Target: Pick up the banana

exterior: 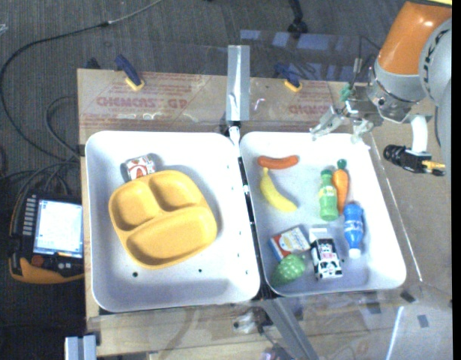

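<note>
While the arm (414,28) hangs at the two o'clock corner of the scene, the right bin (387,231) holds most of the items. Nearest the camera, at its six o'clock edge, sit a green ball (289,268), a small red carton (291,241) and a black-and-white cow-pattern carton (325,259). A blue bottle (353,229) stands at four o'clock, with a green bottle (328,194) and a carrot (341,184) just beyond. The banana (276,192) lies free at the bin's ten o'clock, just below a sausage (278,161). In the left bin (103,276), a yellow divided tray (163,217) rests beside a small can (140,167). Farthest back, the gripper (342,124) hovers over the right bin's far rim, fingers spread apart, gripping nothing.
</note>
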{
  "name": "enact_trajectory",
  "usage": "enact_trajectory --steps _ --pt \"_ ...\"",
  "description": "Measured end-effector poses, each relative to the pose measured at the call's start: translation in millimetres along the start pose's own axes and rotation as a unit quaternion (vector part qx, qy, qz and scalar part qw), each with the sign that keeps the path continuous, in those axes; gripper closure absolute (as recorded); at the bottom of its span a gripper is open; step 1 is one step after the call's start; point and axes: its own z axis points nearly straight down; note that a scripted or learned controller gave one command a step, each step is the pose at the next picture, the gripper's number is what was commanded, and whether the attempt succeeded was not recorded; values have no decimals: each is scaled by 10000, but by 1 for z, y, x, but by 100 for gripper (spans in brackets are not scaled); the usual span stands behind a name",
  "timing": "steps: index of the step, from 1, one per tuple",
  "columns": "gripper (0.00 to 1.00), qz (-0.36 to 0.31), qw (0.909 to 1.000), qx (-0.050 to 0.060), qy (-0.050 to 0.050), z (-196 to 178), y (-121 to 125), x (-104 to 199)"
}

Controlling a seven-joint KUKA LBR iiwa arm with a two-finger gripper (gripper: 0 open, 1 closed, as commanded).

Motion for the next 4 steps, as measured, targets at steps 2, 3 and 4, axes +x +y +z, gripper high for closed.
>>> enact_trajectory --steps 2,3,4 --pt "0 857 9963 -49 -12 129 -52 68" --pt "0 1368 9906 -78 -6 128 -92 74" --pt "0 1705 9853 -90 -12 128 -135 74"
